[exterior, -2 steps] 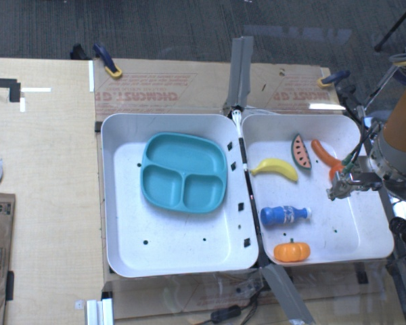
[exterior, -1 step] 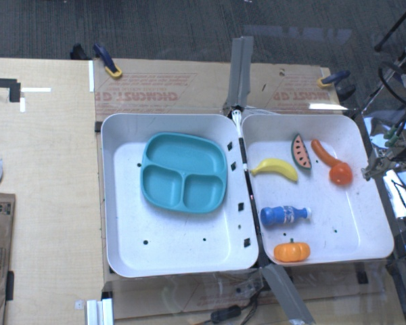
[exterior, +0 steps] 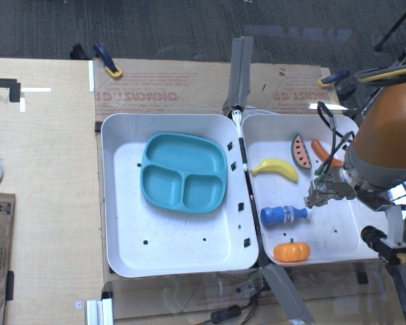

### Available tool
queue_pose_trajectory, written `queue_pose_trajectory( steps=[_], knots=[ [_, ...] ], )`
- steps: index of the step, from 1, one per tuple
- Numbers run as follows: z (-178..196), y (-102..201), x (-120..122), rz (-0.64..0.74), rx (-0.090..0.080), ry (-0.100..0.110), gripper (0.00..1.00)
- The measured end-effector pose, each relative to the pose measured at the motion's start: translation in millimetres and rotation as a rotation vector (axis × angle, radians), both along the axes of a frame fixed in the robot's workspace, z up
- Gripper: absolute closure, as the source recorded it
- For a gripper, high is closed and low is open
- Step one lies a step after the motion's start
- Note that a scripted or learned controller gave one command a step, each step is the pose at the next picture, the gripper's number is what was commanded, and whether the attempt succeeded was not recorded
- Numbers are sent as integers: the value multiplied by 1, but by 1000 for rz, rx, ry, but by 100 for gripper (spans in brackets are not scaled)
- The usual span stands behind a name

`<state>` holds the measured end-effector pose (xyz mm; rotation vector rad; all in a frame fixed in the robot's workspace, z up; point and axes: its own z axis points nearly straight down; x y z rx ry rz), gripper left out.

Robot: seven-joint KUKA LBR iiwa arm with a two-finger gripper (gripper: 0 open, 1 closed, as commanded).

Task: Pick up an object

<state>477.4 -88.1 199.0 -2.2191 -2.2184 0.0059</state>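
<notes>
While the left bin (exterior: 122,202) holds a teal divided plate (exterior: 184,173), the right bin (exterior: 345,239) carries a banana (exterior: 276,168), a blue bottle (exterior: 282,214), an orange (exterior: 291,251), a watermelon slice (exterior: 299,152) and a carrot (exterior: 323,152). The gripper (exterior: 318,193) hovers just right of the bottle; I cannot tell its finger state.

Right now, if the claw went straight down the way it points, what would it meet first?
Probably the cap end of the blue bottle, just below-left of the claw; otherwise the bare floor of the right bin. Depth is unclear from this slanted view.
</notes>
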Motion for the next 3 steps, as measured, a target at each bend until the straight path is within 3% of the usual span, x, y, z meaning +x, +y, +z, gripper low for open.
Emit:
queue_pose_trajectory(
  steps=[1,2,3],
  knots=[
    [147,-20,37,3,-3,-1,100],
    [241,-60,38,1,-3,-1,100],
    [122,-74,5,1,-1,0,100]
  ],
)
